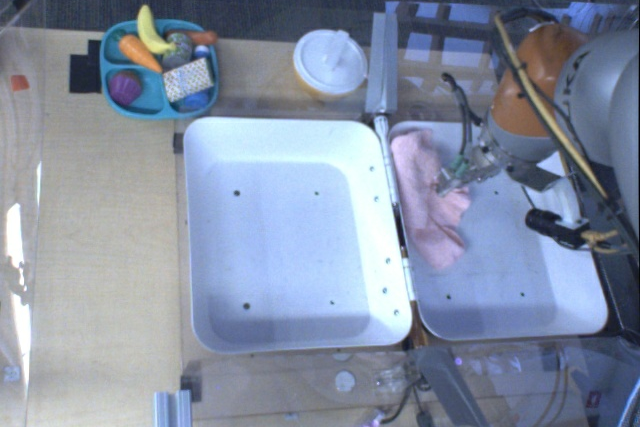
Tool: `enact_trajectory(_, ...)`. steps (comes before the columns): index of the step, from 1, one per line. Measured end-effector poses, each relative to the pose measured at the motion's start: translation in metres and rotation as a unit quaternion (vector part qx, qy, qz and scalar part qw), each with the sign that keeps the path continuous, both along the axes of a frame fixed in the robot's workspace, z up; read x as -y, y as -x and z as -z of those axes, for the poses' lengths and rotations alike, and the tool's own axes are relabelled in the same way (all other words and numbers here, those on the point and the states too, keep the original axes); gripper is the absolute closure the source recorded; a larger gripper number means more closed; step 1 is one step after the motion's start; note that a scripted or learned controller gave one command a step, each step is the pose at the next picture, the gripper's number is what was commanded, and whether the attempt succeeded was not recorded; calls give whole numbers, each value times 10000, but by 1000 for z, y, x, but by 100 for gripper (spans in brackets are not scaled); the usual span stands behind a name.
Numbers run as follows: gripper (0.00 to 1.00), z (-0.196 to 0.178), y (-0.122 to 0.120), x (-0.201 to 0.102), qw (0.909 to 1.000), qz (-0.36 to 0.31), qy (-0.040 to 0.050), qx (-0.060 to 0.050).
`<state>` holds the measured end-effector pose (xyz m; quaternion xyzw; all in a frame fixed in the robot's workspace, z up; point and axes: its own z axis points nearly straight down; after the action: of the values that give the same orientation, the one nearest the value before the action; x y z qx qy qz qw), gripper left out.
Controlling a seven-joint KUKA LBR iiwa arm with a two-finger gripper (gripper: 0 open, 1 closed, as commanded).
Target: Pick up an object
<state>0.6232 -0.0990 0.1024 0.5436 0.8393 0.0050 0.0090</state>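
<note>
Two white bins (200, 245) sit side by side; the gripper (452, 179) presses on the pink cloth (432, 205), probably to grasp it, though its opening cannot be told.

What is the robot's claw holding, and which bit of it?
It cannot be told. The gripper sits on the pink cloth near its right edge, in the right bin.

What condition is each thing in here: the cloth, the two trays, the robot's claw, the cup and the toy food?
Pink crumpled cloth: bunched up, lying along the left side of the right bin.
Right shallow white bin: holds the cloth.
Left shallow white bin: nothing shows inside.
Two-finger gripper: down at the cloth.
Yellow cup with white lid: lid on, upright.
Blue divided tray: filled with toy food.
</note>
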Motion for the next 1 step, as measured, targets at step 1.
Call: enact_trajectory(1, 100, -50, 19, 9, 9999, -76, -5, -76)
